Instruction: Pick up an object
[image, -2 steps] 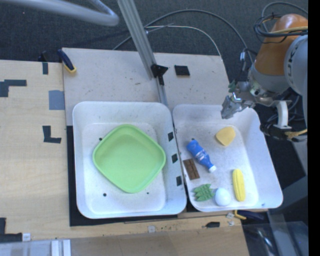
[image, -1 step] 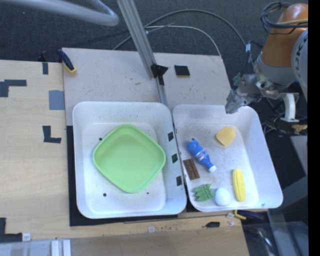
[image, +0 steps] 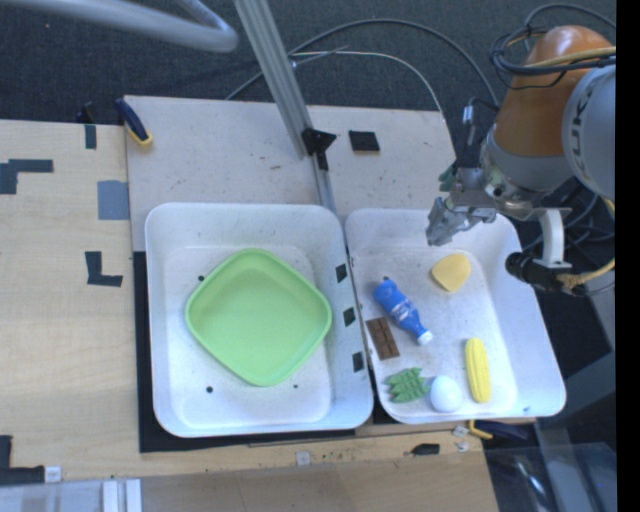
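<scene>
The arm reaches in from the right, its orange band (image: 545, 95) high at the far right, and the end effector (image: 443, 232) hangs over the far part of the right bin (image: 520, 400), close to that bin's far rim. Whether it is open or closed cannot be told from this slanted view, and nothing can be seen in its grasp. Just near of it and slightly to the right lies a yellow wedge-shaped piece (image: 451, 272), apart from the end effector. Left of that piece, toward the middle of the bin, a blue bottle (image: 401, 310) lies on its side, its white cap pointing near and right. A small brown block (image: 382, 338) lies just beside the bottle on its near left. At the near edge of the bin a green leafy item (image: 406, 384) sits next to a white ball (image: 446, 394), and a yellow corn cob (image: 477, 369) lies just right of the ball. The left bin (image: 165, 235) holds a green plate (image: 258, 316). Both bins rest on the table (image: 60, 300).
</scene>
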